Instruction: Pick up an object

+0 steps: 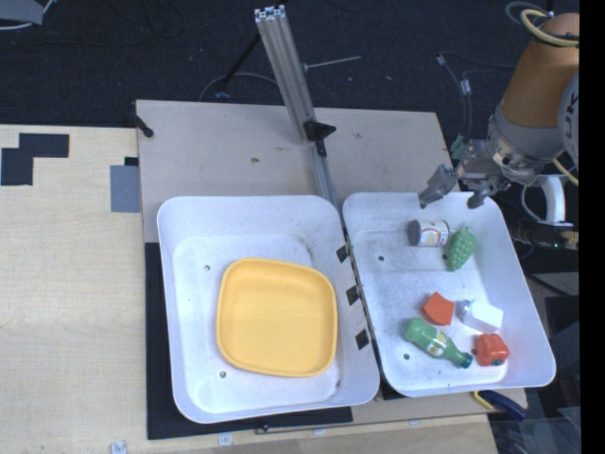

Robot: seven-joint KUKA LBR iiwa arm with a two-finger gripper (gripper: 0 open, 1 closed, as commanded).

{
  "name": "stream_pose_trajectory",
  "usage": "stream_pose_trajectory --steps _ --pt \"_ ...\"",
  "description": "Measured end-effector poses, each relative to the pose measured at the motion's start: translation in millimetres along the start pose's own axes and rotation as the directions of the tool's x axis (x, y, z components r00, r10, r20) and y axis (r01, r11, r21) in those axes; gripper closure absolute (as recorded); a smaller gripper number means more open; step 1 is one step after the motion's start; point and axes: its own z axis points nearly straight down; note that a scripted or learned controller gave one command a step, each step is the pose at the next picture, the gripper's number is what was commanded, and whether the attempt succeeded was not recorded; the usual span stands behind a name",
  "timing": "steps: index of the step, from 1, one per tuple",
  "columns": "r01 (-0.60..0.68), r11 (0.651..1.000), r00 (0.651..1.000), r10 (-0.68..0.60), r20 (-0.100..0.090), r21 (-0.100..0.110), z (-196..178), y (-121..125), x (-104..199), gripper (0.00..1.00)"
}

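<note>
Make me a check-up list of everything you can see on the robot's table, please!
Surface: two white bins side by side on a bench; left bin, right bin.
Job's things: in the right bin, a small grey-capped bottle lying down, a green bumpy piece touching it, an orange block, a green bottle, a white piece, a red-orange piece.
Clutter: a yellow plate in the left bin.
Grippers: gripper open, above the right bin's far edge, holding nothing.
Cables: on the arm's wrist and on the dark floor.
Surroundings: a metal rail behind the bins.
</note>
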Motion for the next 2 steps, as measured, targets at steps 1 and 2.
stream_pose_trajectory --steps 1,2 --pt "0.002 1.000 1.000 -0.002 0.000 -0.001 43.4 -2.0 4.3 0.00" --pt "0.000 1.000 1.000 0.000 0.001 -0.003 103.6 -6.4 3.2 0.00"
